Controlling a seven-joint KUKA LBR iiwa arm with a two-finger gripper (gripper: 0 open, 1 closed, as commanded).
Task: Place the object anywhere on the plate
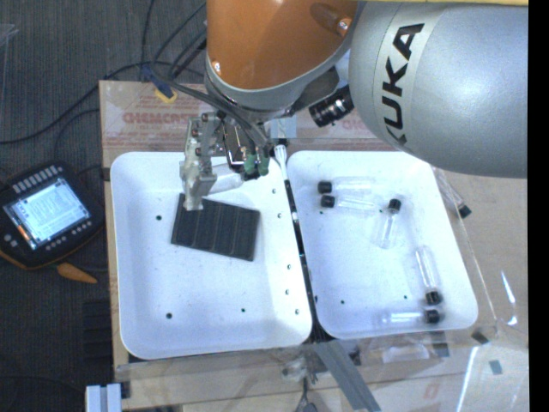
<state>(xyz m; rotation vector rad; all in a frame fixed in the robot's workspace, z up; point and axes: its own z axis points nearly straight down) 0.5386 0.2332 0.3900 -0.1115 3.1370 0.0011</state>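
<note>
- The grey KUKA arm [446, 67] with its orange band [274, 33] is reaching in above the left bin.
- The bench [129, 118] is carrying two white bins; the left bin [146, 316] is holding a dark ribbed plate [216, 230] lying flat in its upper middle.
- The right bin [343, 316], sitting just beside the left bin, is holding several clear vials with black caps [383, 223], scattered.
- A handheld control pendant [43, 213] is lying on the floor, well away from the left bin's outer side.
- The end effector [196, 197] is hanging over the plate's upper left corner; whether it is open, closed or gripping anything, I cannot tell.
</note>
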